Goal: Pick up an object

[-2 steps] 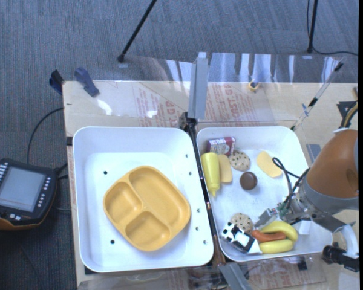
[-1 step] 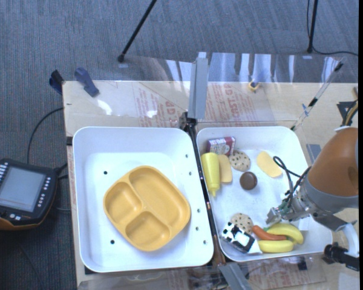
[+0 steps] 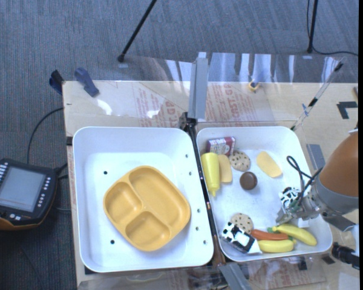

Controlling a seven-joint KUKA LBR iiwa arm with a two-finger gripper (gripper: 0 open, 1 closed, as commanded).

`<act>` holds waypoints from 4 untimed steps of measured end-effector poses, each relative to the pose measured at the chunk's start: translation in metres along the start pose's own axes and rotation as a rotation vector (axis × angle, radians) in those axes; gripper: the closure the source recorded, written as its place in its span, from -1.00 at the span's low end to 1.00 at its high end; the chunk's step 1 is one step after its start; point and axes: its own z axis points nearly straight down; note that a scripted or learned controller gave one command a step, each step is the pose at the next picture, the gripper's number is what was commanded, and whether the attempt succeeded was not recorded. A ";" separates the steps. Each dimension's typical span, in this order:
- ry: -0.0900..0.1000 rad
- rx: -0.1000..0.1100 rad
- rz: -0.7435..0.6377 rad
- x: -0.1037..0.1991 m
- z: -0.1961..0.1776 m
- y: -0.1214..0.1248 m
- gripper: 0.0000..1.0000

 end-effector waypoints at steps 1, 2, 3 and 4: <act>-0.009 -0.001 0.669 0.079 0.002 0.021 1.00; -0.011 -0.005 1.485 0.057 0.001 0.068 1.00; -0.009 -0.002 1.499 0.123 0.002 0.015 1.00; -0.006 -0.011 1.498 0.184 -0.100 0.025 1.00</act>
